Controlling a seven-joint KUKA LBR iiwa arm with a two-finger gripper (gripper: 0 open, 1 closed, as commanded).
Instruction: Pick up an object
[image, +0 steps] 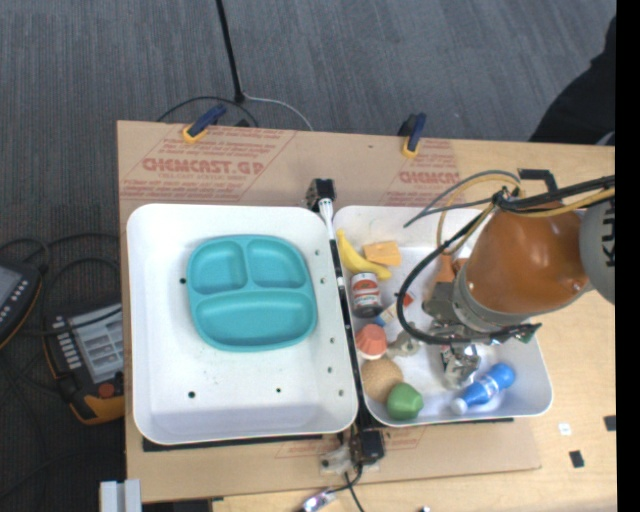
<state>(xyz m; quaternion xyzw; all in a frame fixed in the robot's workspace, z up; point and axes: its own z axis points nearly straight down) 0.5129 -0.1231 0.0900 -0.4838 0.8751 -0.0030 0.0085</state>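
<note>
Metal hand (458, 362) hangs just beside the blue bottle (486, 388); its opening and hold cannot be told.

**Plastic, metal and board**

The bins (150, 330) look like smooth, faintly glossy white plastic. Left of the metallic gripper (458, 362), a matt turquoise plastic tray (252, 292). Beside it, a shiny blue bottle (486, 388). The tabletop (220, 165) is matt brown board.

A robotics lab: a cardboard-covered bench (200, 170) held by clamps (203, 122), two white bins (160, 400), loose cables (60, 260) and electronics (85, 340) on grey carpet (100, 60).
</note>
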